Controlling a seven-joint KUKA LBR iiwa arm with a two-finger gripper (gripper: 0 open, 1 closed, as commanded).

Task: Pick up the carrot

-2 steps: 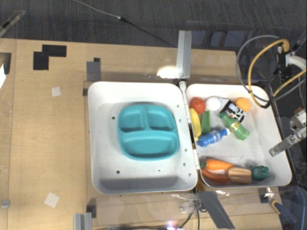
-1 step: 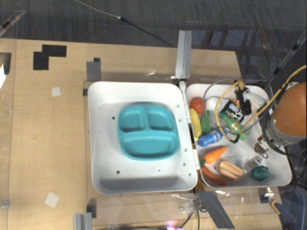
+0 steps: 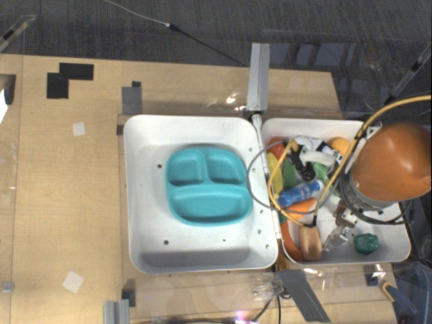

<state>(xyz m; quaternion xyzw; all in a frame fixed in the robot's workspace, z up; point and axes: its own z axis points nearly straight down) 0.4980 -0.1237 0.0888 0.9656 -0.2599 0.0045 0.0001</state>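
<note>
Wooden bench [image 3: 67,201], dark carpet [image 3: 202,12] behind; fingers [image 3: 335,237] low in right bin [image 3: 398,252], grip state unclear.

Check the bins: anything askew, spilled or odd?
Nothing spilled or damaged. The teal tray sits flat in the left bin. One oddity: all the toys are heaped against the right bin's left side, and a thin cable loops over the divider.

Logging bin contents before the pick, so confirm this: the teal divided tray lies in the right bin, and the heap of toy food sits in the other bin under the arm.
One thing is wrong. The teal divided tray lies in the left bin, not the right. The heap of toy food sits in the right bin, under the arm, as the camera view shows.
</note>
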